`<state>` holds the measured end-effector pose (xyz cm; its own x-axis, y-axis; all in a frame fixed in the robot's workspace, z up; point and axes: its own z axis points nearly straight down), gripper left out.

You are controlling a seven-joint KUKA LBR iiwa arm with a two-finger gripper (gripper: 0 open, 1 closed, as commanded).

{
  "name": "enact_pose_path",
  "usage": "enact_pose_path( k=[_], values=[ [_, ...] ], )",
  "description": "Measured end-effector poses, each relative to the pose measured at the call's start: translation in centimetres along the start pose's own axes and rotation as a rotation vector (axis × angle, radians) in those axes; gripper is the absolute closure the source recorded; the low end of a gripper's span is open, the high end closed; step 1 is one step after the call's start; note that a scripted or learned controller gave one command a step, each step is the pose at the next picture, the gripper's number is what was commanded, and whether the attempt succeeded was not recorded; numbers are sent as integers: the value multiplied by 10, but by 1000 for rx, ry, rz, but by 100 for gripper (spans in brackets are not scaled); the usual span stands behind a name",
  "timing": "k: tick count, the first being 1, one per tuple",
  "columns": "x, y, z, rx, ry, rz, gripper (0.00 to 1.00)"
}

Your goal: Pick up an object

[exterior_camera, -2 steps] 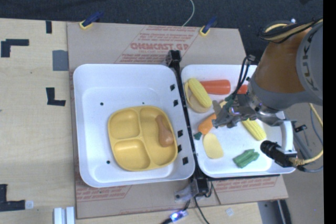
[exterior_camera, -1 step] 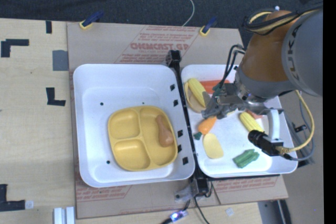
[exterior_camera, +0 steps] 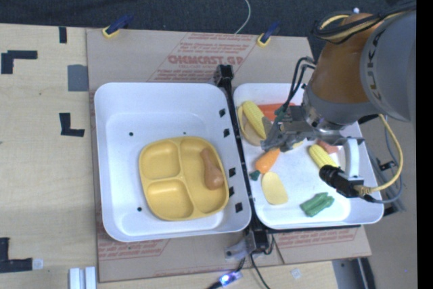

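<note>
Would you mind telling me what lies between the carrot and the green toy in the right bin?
In the camera view, a pale yellow piece lies between the carrot and the green toy.

Wooden bench (exterior_camera: 40, 166), cardboard sheet (exterior_camera: 196, 57), two white bins (exterior_camera: 111, 105)

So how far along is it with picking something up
Nothing looks lifted yet. The pincer is low in the right bin, over the carrot and beside the corn cob. A sausage already lies in the yellow tray. Grasping and lifting remain.
</note>
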<state>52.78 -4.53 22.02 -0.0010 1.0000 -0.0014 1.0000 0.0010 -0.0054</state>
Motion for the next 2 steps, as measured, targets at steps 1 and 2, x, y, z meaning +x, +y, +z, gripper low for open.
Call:
enact_pose_path(
  k=[1, 2],
  values=[
    [10, -13, 7, 2, 1, 0, 100],
    [3, -4, -12, -2, 1, -1, 100]
  ],
)
